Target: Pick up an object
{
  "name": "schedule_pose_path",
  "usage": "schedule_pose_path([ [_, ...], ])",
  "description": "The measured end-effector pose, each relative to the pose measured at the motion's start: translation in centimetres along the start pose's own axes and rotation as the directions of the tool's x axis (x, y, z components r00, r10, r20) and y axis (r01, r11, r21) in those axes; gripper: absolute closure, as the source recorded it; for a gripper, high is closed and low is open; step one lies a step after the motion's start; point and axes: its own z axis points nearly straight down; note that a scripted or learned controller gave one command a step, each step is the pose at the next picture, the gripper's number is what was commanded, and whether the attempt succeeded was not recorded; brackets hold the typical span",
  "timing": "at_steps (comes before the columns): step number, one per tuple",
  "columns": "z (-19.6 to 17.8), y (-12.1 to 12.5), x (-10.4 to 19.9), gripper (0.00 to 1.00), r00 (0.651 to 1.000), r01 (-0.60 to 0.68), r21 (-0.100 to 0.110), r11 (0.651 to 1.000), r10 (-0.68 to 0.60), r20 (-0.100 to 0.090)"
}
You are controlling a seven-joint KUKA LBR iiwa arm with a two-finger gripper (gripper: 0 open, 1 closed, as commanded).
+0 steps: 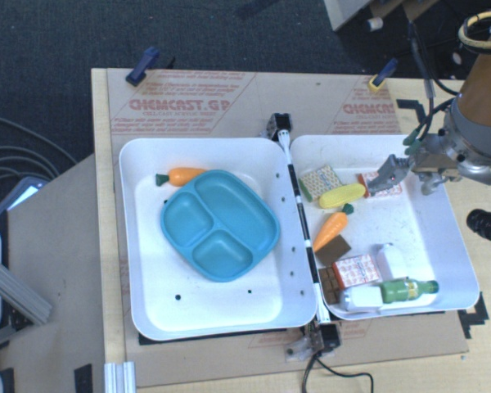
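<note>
Two white bins side by side. In the left bin (139, 219): a blue tray (219, 224) mid-floor, a carrot (180, 175) at its far-left corner. In the right bin (442, 236): a yellow item (342, 195), a second carrot (331, 228), a brown block (331, 249) along the left wall; a green bottle (407, 288) and a white bottle (391, 262) by the near rim. Gripper (385, 178) low over the far part, beside the yellow item; cannot tell how it stands.

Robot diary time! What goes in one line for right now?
stage: reaching | gripper: above right bin, by yellow item | grasp: none seen | left bin: blue tray, carrot
</note>
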Motion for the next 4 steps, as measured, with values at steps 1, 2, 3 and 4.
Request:
schedule_pose_path([
  [1,8.5,5.3,0.6,0.00,1.000,0.000,0.000,1.000,0.000,0.000],
  [2,19.9,6.2,-0.5,0.00,1.000,-0.001,-0.001,1.000,0.001,0.000],
  [3,19.9,6.0,0.8,0.00,1.000,0.000,0.001,1.000,0.000,-0.001],
  [4,18.9,6.0,0.8,1.00,1.000,-0.001,0.000,1.000,0.001,-0.001],
])
